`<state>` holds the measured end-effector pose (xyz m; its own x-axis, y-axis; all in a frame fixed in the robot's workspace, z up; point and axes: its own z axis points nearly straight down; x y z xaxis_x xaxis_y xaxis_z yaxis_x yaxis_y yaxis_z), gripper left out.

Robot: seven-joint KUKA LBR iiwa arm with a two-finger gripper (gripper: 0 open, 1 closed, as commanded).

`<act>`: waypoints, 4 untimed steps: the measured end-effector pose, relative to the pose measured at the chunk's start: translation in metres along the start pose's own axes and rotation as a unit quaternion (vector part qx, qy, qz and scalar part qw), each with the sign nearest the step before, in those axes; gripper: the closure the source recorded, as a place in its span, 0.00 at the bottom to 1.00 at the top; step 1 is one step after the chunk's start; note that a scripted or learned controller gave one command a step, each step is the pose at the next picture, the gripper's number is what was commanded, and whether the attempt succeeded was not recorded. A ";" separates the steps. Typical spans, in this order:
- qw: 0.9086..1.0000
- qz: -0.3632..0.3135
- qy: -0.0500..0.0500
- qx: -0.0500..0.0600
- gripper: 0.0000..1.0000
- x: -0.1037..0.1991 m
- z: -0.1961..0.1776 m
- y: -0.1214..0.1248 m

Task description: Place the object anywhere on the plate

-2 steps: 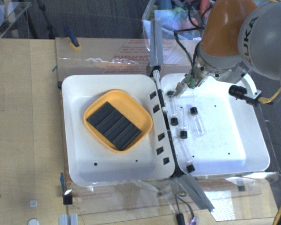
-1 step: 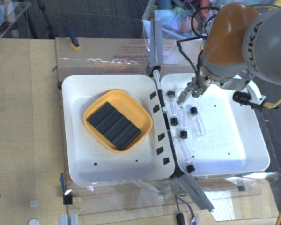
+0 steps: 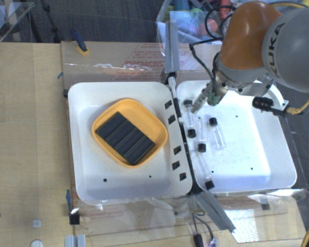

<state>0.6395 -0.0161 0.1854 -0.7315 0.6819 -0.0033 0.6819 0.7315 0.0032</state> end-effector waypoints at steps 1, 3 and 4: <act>1.000 0.002 -0.002 -0.002 1.00 -0.002 -0.011 0.000; 1.000 0.004 -0.005 -0.007 1.00 -0.005 -0.032 0.001; 1.000 -0.028 0.002 0.001 1.00 -0.015 0.000 -0.024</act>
<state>0.6338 -0.0442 0.1851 -0.7691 0.6391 -0.0003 0.6391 0.7691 0.0010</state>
